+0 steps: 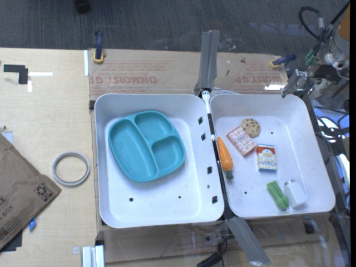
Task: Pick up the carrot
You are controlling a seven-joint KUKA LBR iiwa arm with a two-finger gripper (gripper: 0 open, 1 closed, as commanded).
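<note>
Gripper (295, 85) hardware of grey metal sits at the upper right, above the far right corner of the right shallow white plastic bin (311, 127); whether it is open or shut cannot be told, and nothing is visibly held. Cables and grey arm parts (334, 43) crowd the corner behind it.

Inside the right bin, well apart from the gripper, the small orange carrot with a green stem end (225, 156) lies lengthwise along the left wall, next to the divider between bins. Just to its right is a pink patterned square packet (241, 141), tilted, with a round chocolate-chip cookie (251, 127) touching its upper corner. Further right stands a small orange and white carton (267, 158). Near the front right corner lie a green stick-shaped item (277, 195) and a white rounded block (295, 193), side by side.

The left white bin (111, 204) holds a teal plastic plate with three compartments (146, 145). On the wooden bench (44, 115) to the left rests a grey ring of tape (70, 168), near a brown cardboard box (19, 196).
</note>
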